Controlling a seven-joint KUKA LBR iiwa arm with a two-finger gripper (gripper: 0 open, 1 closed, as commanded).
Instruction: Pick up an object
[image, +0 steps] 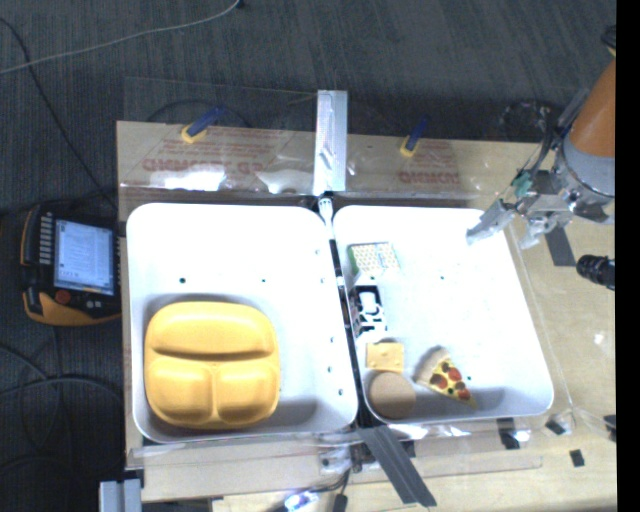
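The grey arm with the orange band reaches in over the far right corner of the bench, and its hand (497, 222) hangs above the far right rim of the right-hand shallow white bin (480, 300), carrying nothing that can be seen. Whether it is wide or narrow I cannot tell; the pale tip blurs against the white of the bin.

The candidates for picking lie mostly in that right bin, along its left wall and near corner. A small green-and-white speckled box (373, 259) sits toward the far left; next to it, nearer, is a black-and-white printed piece (367, 308) pressed against the divider. Then come a small tan square block (385, 355), a rounded brown lump (392, 393) and a toy pizza slice with red dots (446, 377) in the near part. All look light and small (toy food, most likely), stiff enough to pinch. The pizza slice stands a little apart from the others and from the walls, so it seems the easiest grasp, taken across its narrow sides. The block and lump touch each other and crowd the wall, which could foul a finger.

The left-hand white bin (230, 240) bears a large yellow moulded plastic shape (212, 361), smooth, rounded and probably too broad for a two-finger pinch.

The arm's upper part is cut off at the edge, and the printed piece's form is hard to make out.
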